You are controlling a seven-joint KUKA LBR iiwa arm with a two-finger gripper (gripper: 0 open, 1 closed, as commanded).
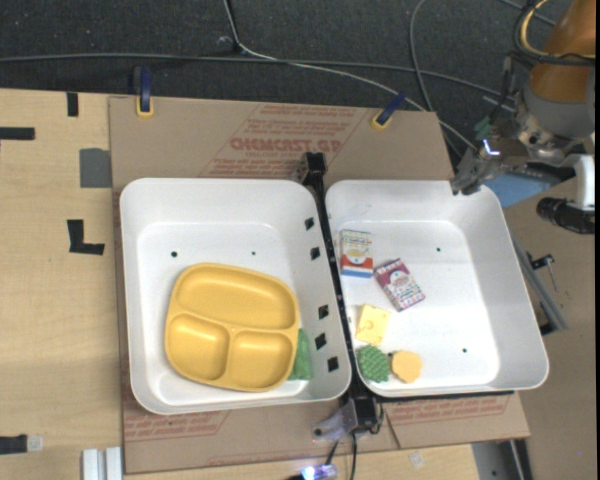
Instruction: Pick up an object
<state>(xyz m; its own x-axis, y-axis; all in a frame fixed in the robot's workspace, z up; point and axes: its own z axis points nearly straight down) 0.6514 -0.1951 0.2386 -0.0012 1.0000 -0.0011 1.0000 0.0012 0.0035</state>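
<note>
The right bin (500, 268) holds several small items near its left side: a white and orange carton (355, 253), a maroon packet (400, 283), a pale yellow piece (372, 323), a green textured item (373, 364) and an orange round piece (408, 367). My gripper (468, 180) hangs over the far right corner of this bin, well apart from all of them, with nothing seen in it. The arm's orange band (570, 28) is at the top right.
A yellow divided plate (230, 326) fills much of the left bin (145, 268), with a green item (302, 356) wedged at its right edge. Black clips (315, 168) join the bins along the middle divider. Cables cross the dark bench behind.
</note>
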